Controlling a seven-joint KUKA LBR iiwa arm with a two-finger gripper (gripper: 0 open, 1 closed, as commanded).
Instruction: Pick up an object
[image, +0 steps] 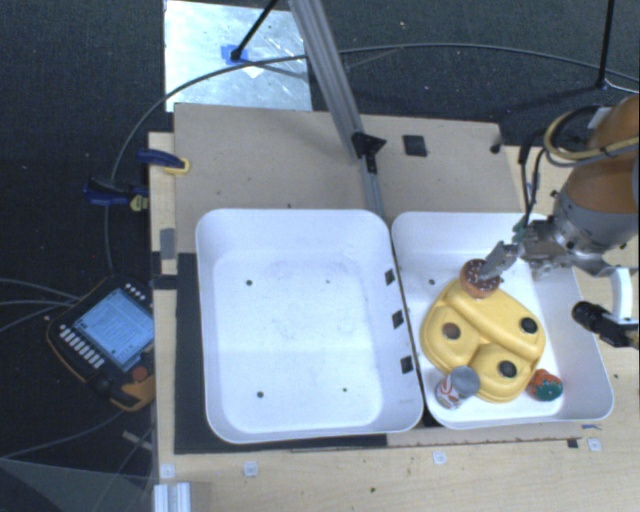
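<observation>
The gripper (487, 270) is positioned at center right over a brown disc (478, 279) on the yellow tray (485, 335); finger state cannot be told — a glancing contact may nudge the disc away.

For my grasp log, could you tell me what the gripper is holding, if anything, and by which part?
It cannot be told. The gripper is down at the brown round object on the yellow toy, but no grip is visible.
</observation>
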